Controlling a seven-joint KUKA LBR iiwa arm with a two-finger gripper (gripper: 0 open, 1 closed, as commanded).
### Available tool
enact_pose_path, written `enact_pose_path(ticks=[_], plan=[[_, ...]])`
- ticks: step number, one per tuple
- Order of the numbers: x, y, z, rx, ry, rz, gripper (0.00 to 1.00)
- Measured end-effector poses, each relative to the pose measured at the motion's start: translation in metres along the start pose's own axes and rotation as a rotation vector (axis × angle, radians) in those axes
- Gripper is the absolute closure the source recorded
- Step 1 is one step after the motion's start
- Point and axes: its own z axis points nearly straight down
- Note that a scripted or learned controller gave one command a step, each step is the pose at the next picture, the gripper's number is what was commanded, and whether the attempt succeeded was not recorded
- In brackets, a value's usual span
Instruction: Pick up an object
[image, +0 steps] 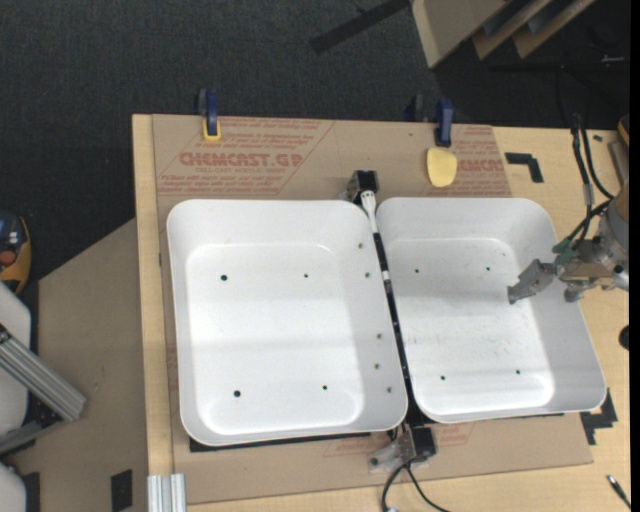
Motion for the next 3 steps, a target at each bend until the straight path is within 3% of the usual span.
enact_pose_path(ticks=[1, 2, 3], plan=[[0.000, 0.001, -0.011, -0.003, -0.002, 0.000, 1.00], [-0.027, -0.001, -0.088, -0.010, -0.006, 0.001, 1.00], [0.026, -0.023, -0.290, -0.023, -0.006, -0.005, 1.00]])
